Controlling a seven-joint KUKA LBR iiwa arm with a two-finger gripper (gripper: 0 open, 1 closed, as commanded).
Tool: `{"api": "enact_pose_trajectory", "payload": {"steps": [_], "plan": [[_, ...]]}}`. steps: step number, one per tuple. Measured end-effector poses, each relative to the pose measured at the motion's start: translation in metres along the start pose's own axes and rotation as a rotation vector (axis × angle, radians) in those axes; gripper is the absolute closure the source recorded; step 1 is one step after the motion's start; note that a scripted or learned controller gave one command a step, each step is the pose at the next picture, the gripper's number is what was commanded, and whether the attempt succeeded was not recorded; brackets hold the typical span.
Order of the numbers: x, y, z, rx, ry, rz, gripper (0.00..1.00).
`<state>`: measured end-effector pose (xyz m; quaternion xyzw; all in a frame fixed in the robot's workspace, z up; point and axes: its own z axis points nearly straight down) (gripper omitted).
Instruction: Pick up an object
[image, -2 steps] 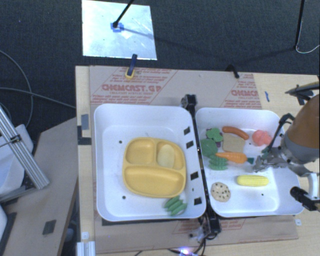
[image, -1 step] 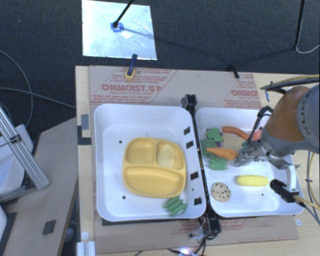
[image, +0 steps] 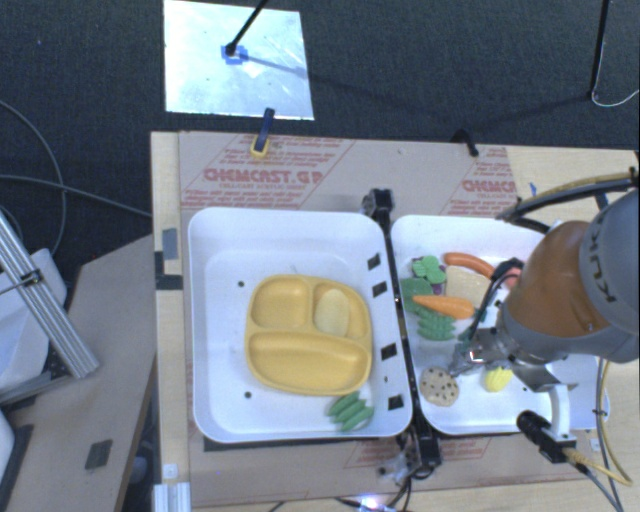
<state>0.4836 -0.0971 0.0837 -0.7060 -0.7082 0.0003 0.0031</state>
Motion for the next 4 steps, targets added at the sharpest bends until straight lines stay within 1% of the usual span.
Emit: {"api": "enact_pose_trajectory", "payload": {"steps": [1, 2, 3, 4], "plan": [[-0.093, 0.046, -0.002, -0.012, -0.011, 0.007, 1.0], [-0.041, 0.036, -0.001, -0.004, -0.002, -0.004, 1.0], [0.004, 0.002, 0.0, -0.002, -0.001, -0.003, 1.0], [0.001, 0.004, -0.011, -0.008, -0.004, 0.0, 1.0]]}}
